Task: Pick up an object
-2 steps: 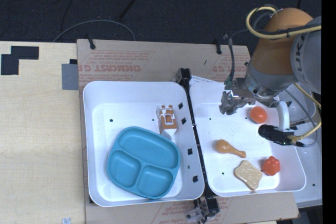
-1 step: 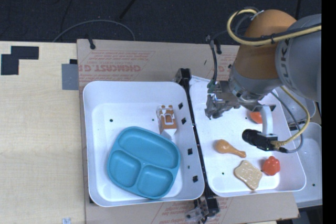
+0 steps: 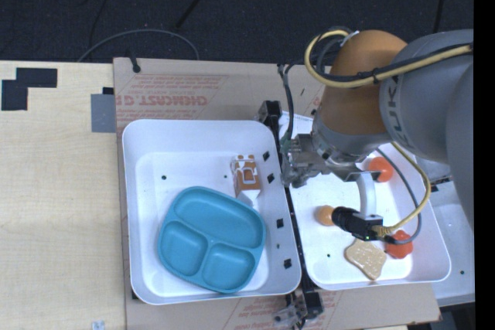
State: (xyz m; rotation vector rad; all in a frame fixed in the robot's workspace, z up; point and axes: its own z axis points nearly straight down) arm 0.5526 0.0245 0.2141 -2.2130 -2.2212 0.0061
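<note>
My gripper [image 3: 297, 168] hangs over the left edge of the right bin [image 3: 433, 263], close to the divider between the two bins. The grey arm and its orange band cover most of that bin's back half. Several small things lie in the right bin: a small orange ball [image 3: 325, 214], a tan toast-shaped piece [image 3: 366, 259], a red-orange piece [image 3: 399, 246] and another orange piece [image 3: 380, 168] partly under the arm. In the left bin [image 3: 143, 166] lie a blue divided plate [image 3: 210, 238] and a small brown and white toy [image 3: 247, 173].
The bins rest on a cardboard sheet [image 3: 193, 93] on a pale wooden bench [image 3: 54, 205]. Black clips [image 3: 271, 113] sit along the divider between the bins. Dark floor with cables lies behind.
</note>
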